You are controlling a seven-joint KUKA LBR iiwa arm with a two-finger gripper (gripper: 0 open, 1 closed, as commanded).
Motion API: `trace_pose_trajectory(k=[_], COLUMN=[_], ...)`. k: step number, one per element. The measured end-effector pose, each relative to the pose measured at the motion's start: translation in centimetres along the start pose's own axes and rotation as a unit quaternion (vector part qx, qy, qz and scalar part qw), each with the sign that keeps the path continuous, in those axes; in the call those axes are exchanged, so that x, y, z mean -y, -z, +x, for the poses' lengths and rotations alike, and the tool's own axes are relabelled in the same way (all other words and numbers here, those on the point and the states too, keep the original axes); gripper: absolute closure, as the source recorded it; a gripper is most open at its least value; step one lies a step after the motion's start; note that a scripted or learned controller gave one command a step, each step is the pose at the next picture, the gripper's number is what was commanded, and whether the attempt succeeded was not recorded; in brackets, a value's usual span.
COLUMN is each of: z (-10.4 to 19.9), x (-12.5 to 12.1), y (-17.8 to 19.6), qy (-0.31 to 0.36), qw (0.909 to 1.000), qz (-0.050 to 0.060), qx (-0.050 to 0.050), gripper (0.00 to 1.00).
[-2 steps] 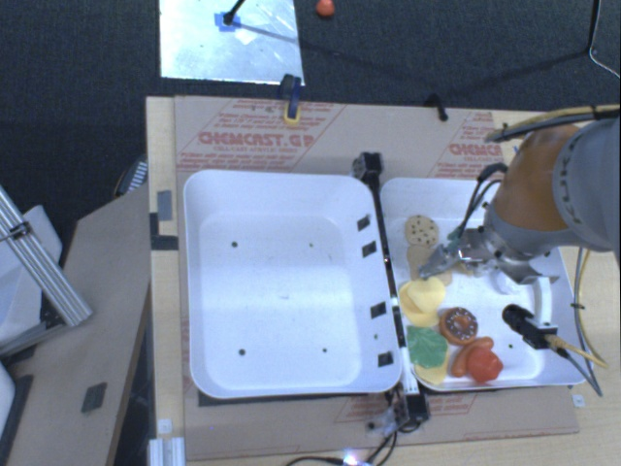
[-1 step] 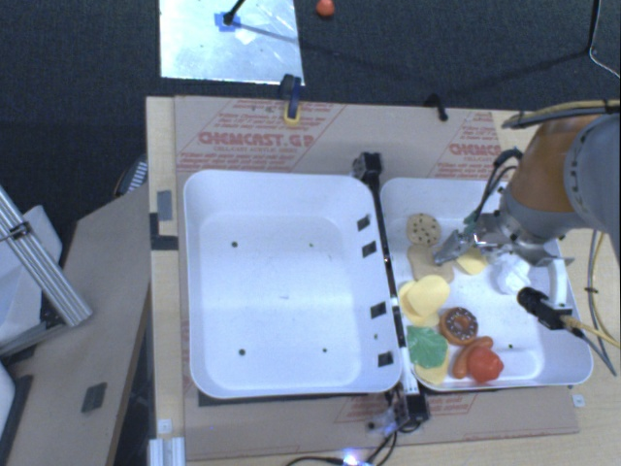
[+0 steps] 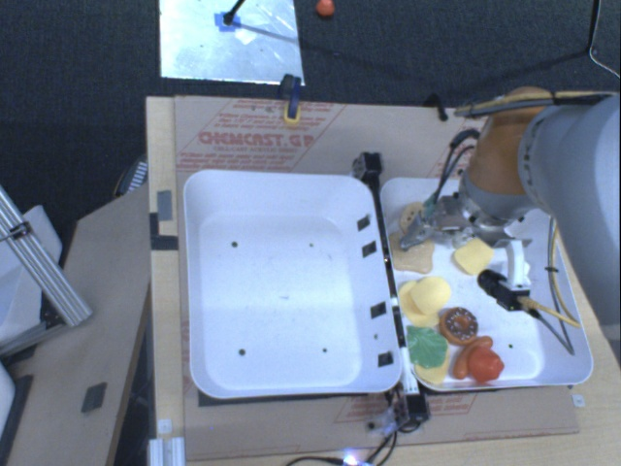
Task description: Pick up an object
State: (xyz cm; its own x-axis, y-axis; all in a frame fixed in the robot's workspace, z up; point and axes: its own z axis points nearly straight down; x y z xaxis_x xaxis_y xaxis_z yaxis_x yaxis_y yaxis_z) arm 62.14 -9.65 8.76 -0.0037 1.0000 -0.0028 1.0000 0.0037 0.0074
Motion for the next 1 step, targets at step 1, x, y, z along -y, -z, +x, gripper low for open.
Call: trace_pose_trajectory(k=[1], z=[1.25], x=[6.84], y=[0.08], qy=[-0.002], qw=[1.0], qz=[0.0], qx=[-0.001], gripper=[0.0])
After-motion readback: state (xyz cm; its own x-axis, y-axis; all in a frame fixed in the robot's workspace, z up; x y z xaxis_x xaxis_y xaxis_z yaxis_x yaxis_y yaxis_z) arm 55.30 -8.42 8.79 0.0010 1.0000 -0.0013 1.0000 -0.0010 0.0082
